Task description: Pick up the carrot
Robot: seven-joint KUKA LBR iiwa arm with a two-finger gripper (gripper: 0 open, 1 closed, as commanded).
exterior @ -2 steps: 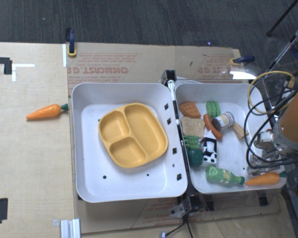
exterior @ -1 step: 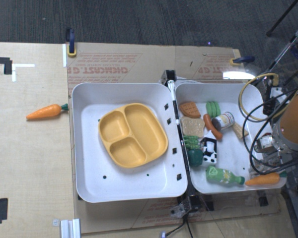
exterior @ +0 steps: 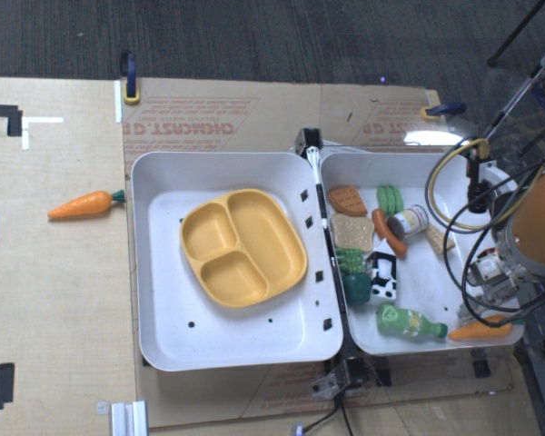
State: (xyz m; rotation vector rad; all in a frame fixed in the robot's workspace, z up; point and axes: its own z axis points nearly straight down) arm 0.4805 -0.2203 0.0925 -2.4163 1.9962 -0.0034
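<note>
Your gripper (exterior: pixel 490 312) hovers just above the carrot (exterior: pixel 480 331) in the right bin (exterior: pixel 436 162); you cannot tell its jaw state.

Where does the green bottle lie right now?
The green bottle lies on its side near the front edge of the right bin, between a dark green cup and an orange carrot.

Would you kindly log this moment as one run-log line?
task: pick up carrot | arm: over right bin | carrot: lying at right bin's near edge, beside green bottle | second carrot: on bench, left of left bin
</note>
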